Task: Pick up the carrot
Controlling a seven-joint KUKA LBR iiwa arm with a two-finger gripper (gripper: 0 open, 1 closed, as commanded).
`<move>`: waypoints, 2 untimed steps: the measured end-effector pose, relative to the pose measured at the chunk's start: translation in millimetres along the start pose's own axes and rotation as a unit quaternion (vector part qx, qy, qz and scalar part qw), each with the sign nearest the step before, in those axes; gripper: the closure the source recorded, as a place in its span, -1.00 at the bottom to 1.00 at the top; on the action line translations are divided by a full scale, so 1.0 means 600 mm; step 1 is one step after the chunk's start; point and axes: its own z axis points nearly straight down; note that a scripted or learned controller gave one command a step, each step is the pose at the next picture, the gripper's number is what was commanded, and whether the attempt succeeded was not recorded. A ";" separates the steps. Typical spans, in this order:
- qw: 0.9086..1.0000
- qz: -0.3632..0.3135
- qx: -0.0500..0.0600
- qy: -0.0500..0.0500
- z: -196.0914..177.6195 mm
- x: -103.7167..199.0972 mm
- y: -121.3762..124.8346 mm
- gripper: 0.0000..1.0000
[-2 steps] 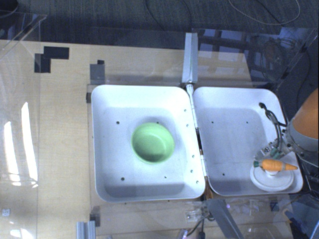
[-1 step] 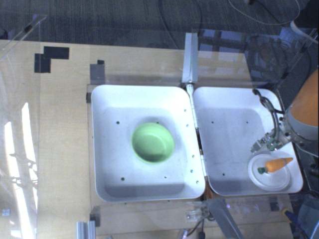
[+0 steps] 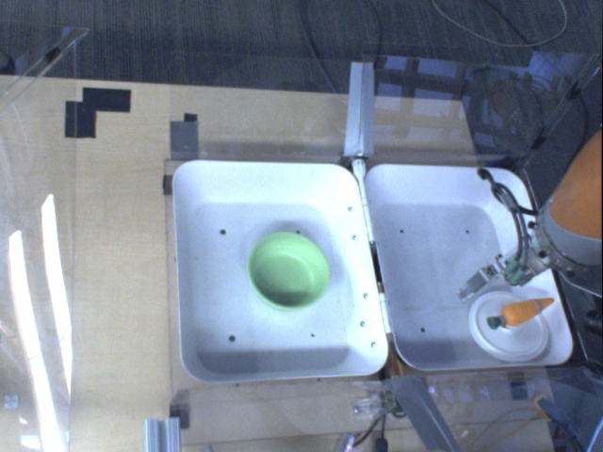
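Note:
The carrot is small and orange with a green stub at its left end. It lies on a white round dish in the front right corner of the right bin. My gripper hangs low over the right bin, just above and left of the dish's far rim and a short way from the carrot. It looks open, with nothing between its fingers. The grey arm with its orange band comes in from the right edge.
A light green bowl sits in the middle of the left bin. A raised divider separates the two bins. Cables trail from the wrist over the right bin's far right corner.

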 end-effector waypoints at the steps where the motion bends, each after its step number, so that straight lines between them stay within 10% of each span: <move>1: 1.000 0.007 0.001 0.000 0.006 -0.107 -0.015 -1.00; 2: 0.990 -0.139 -0.005 -0.007 0.154 -0.093 -0.040 -1.00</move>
